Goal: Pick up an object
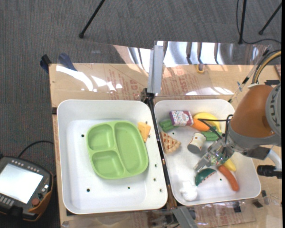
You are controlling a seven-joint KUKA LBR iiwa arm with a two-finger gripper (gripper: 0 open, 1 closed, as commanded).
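The right bin (251, 182) holds several toy foods. Among them are a purple box (181, 118), a yellow banana (206, 116), an orange carrot (200, 125), a waffle slice (170, 142), a small cup (196, 141), a green watermelon slice (205, 176), an orange-red sausage (228, 177) and a white lump (189, 192). My gripper (208, 160) hangs low over the middle of this bin. It is just above the watermelon slice, right of the cup and left of the sausage. I see nothing held in it.
The left bin (71, 127) carries a green divided plate (118, 149), with an orange cheese wedge (144, 129) at its right rim. A green piece (166, 125) lies beside the purple box. A pendant with a screen (18, 186) sits on the floor at the left.
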